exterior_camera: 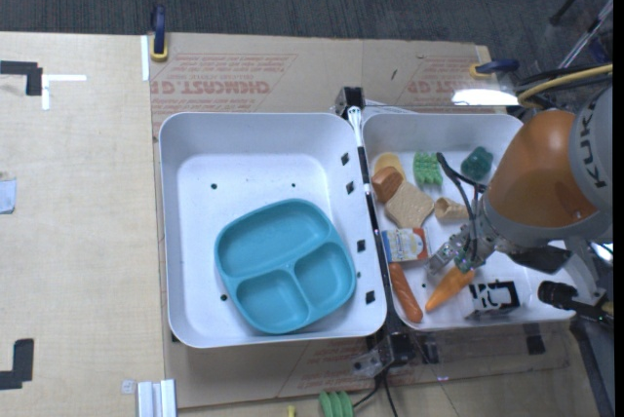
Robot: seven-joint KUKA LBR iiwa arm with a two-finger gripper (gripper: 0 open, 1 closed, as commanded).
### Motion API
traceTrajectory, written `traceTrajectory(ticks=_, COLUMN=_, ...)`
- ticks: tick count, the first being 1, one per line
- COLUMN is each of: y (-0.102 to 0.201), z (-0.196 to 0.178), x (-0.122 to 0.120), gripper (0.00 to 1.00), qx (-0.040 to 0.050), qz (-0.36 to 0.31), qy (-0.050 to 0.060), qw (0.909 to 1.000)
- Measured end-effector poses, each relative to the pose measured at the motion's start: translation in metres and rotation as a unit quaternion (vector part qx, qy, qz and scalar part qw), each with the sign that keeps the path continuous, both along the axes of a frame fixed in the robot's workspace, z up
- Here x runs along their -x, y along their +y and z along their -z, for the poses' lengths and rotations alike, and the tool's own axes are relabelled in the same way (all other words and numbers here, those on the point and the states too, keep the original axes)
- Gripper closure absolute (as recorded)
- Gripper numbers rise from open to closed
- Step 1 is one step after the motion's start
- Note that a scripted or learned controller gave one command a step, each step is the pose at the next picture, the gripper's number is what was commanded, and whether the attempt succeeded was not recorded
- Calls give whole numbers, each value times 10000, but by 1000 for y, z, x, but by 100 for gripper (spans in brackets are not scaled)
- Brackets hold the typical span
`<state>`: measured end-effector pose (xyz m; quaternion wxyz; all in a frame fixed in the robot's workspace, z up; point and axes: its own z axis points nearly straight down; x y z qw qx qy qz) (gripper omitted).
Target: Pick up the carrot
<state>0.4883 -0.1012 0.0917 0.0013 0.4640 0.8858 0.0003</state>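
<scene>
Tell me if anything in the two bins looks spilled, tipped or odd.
Nothing stands out. The blue plate lies flat in the left bin; the carrot and the other food lie loose in the right bin, beside the gripper.

Two bins sit side by side on the bench, the left bin (pixel 175 240) touching the right bin (pixel 409 121) along a shared edge. A three-compartment plate (pixel 285 266) lies in the left bin, toward its 5 o'clock corner. In the right bin, the carrot (pixel 448 289) lies tilted near the 6 o'clock rim, with the hot dog (pixel 405 293) just beside it at 9 o'clock. The gripper (pixel 462 256) hangs over the carrot's upper end, at its 1 o'clock. A slice of bread (pixel 409 206) lies at 11 o'clock from the carrot, a bread roll (pixel 387 179) beyond it.
</scene>
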Motion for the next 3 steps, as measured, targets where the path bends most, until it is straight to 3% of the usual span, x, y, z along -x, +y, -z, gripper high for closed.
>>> traceTrajectory(ticks=1, y=23, z=-100, x=-3, gripper=100, qx=2, qz=1904, qy=-3, qw=9817)
traceTrajectory(ticks=2, y=23, z=-100, x=-3, gripper=0, qx=4, qz=1901, qy=-1, qw=9818)
traceTrajectory(ticks=3, y=-37, z=0, x=10, gripper=0, qx=-2, qz=2408, qy=6, qw=9706)
